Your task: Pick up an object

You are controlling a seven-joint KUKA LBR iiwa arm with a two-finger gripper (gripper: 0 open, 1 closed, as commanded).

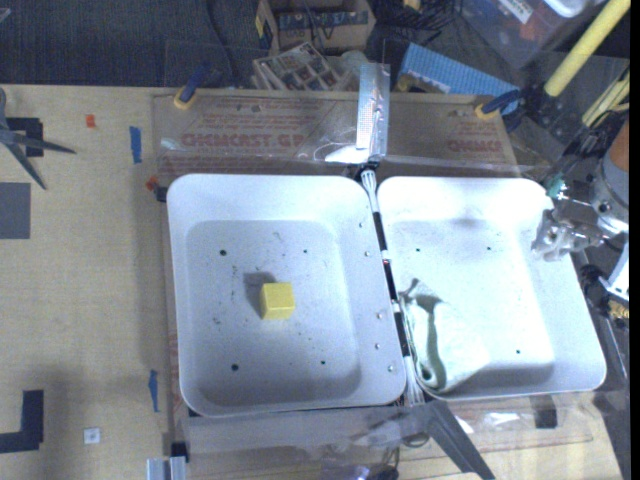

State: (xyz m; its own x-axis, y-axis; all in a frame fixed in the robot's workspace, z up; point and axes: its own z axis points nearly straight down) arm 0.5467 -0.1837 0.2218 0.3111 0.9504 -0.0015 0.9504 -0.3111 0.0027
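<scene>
Hand [560, 230] at right bin's [520, 368] edge, grip state indiscernible; yellow cube [278, 300] lies apart in left bin [200, 368], ungrasped.

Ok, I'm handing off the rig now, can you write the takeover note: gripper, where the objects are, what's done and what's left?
Gripper: at the right edge of the right bin, nothing seen held.
Yellow block: lying in the middle of the left bin, untouched.
Pale green cloth-like item: against the right bin's left wall, near the divider.
Done: no pick yet.
Left: choose an object, move over it, grasp and lift.
</scene>
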